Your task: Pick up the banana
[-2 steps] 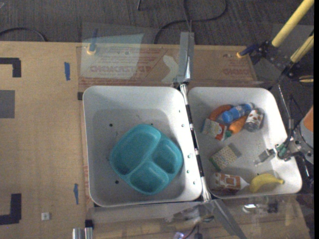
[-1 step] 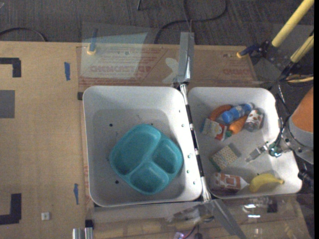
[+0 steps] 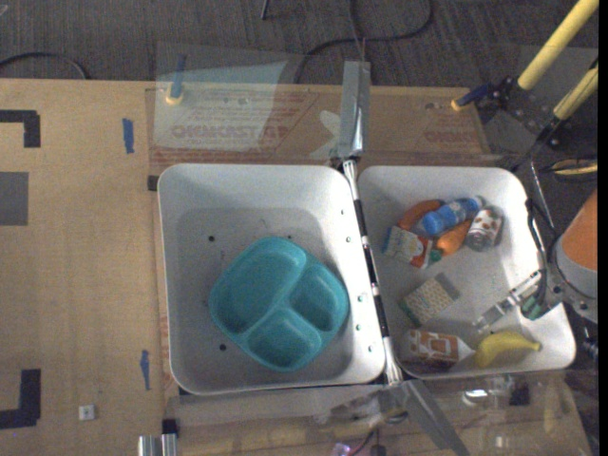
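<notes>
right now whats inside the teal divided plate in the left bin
The teal divided plate lies in the left bin, and its three compartments show bare teal with no items in them. What lies beneath the plate is covered.

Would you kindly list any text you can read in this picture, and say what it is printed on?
Clear sheet behind the bins: red print, too blurred to read.
Carton, small can and packet in the right bin: labels too small to read.
Nothing else bears text.
</notes>
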Available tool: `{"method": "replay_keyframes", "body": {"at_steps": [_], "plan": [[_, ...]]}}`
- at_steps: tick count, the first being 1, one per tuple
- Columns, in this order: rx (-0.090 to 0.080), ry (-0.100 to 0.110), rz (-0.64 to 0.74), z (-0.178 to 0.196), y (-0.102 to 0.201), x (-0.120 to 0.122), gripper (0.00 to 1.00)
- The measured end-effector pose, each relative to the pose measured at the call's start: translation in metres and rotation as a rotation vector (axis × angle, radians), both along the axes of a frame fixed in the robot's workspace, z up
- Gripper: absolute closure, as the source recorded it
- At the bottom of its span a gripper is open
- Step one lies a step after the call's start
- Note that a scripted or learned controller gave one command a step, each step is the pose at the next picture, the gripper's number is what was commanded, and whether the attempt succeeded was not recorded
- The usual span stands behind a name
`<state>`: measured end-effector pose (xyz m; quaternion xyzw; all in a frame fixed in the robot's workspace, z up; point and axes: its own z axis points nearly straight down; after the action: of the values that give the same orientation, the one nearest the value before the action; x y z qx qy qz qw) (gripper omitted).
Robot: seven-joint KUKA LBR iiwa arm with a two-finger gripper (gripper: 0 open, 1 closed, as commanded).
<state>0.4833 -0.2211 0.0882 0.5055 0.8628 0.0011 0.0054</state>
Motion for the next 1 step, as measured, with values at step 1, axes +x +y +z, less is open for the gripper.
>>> {"method": "replay_keyframes", "body": {"at_steps": [1], "plan": [[-0.005, 0.002, 0.404, 0.0002, -0.0036, -0.0007, 0.00]]}}
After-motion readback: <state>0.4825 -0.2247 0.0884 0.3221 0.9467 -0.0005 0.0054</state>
